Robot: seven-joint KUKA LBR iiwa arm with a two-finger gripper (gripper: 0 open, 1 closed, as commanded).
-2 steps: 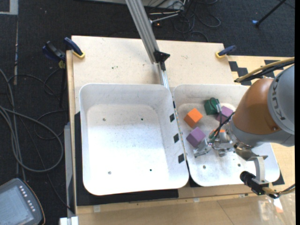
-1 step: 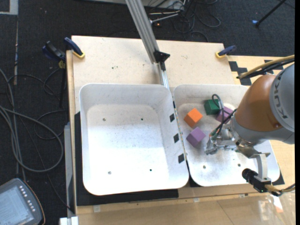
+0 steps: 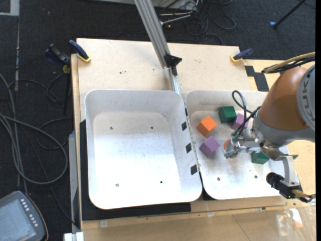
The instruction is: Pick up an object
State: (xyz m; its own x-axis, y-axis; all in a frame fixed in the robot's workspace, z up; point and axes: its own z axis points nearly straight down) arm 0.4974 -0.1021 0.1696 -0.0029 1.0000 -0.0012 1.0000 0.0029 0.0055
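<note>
Reaching: in from the right, grey arm [image 3: 286, 112] with its orange band bent low over the right bin [image 3: 220, 187]
Gripper [image 3: 231, 149]: down inside the right bin, near its middle, metal tip just right of the purple cube
Fingers: too blurred and too tucked under the wrist to read, cannot tell whether apart or together
Held: nothing visibly between the fingers
Purple cube [image 3: 209, 146]: on the bin floor, left of the gripper tip, very close to it, contact not clear
Orange cube [image 3: 206, 125]: up and left of the purple cube, just beside it, tilted on the floor of the same bin
Green cube [image 3: 227, 114]: toward the far side of the right bin, right of the orange cube
Second purple block [image 3: 238, 120]: just right of the green cube, partly hidden by the arm's cable
Small orange bit [image 3: 226, 144]: peeking out right at the gripper, too small to tell what it is
Second green block [image 3: 260, 158]: right of the gripper, half tucked under the wrist
Left bin [image 3: 100, 109]: beside the right one, rims meeting along the middle, white floor speckled
Bench [image 3: 130, 59]: pale board under both bins, blue-and-yellow clamps [image 3: 80, 51] at the far corners
Metal pole [image 3: 153, 24]: slanting down from the top to the far edge where the two bins meet
Floor around: dark carpet, loose cables, a grey pendant [image 3: 20, 220] at the lower left
</note>
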